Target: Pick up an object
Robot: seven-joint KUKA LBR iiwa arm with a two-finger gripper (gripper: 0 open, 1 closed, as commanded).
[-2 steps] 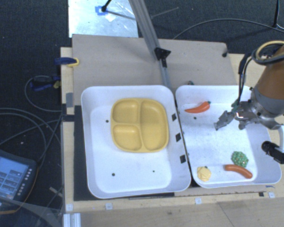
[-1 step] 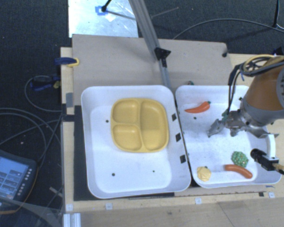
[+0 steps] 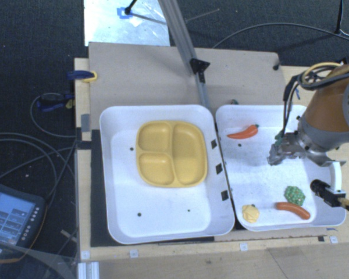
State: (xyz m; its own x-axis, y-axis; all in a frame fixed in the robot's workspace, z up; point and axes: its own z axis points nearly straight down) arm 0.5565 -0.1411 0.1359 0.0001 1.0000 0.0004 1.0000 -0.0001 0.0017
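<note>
The right bin (image 3: 262, 182) holds an orange carrot (image 3: 243, 132) near its far side, a green broccoli piece (image 3: 294, 195), a red-orange sausage (image 3: 292, 210) and a small yellow item (image 3: 250, 213) near its front edge. My gripper (image 3: 277, 155) hangs over the right part of this bin, between the carrot and the broccoli, pointing down and to the left. Nothing shows between its fingers. The grey arm with its orange band (image 3: 331, 112) comes in from the right.
The left bin (image 3: 119, 214) holds a yellow divided plate (image 3: 171, 153). A grey pole (image 3: 183, 36) slants over the bench behind the bins. Cables and a pendant (image 3: 11, 214) lie on the floor at left.
</note>
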